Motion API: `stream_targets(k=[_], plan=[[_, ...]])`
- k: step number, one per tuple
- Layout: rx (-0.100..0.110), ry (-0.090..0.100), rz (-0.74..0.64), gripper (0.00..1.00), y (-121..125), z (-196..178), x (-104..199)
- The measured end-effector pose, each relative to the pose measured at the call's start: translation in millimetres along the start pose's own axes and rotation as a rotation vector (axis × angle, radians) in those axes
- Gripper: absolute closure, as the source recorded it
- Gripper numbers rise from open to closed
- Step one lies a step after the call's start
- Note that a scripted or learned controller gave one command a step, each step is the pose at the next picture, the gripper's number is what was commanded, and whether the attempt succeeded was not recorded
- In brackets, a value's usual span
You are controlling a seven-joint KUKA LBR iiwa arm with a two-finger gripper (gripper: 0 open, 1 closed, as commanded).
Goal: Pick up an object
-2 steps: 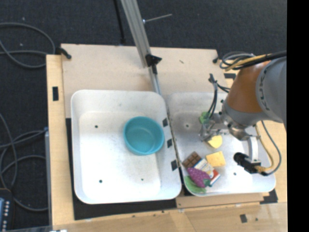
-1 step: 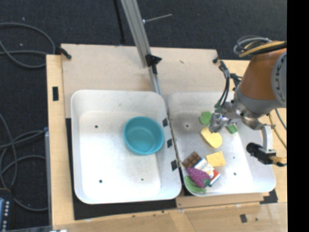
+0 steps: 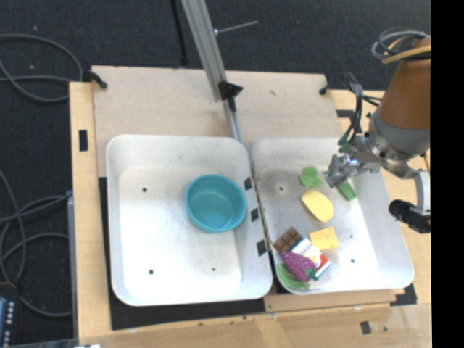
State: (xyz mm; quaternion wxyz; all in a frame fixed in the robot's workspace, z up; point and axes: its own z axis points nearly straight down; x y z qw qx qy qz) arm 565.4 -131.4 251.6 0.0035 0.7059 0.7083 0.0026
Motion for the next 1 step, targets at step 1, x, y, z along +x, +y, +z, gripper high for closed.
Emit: stream_targets(k=[1], plan=[[0.001,0.000,0.000,1.00,2.1,-51.0,-1.0]])
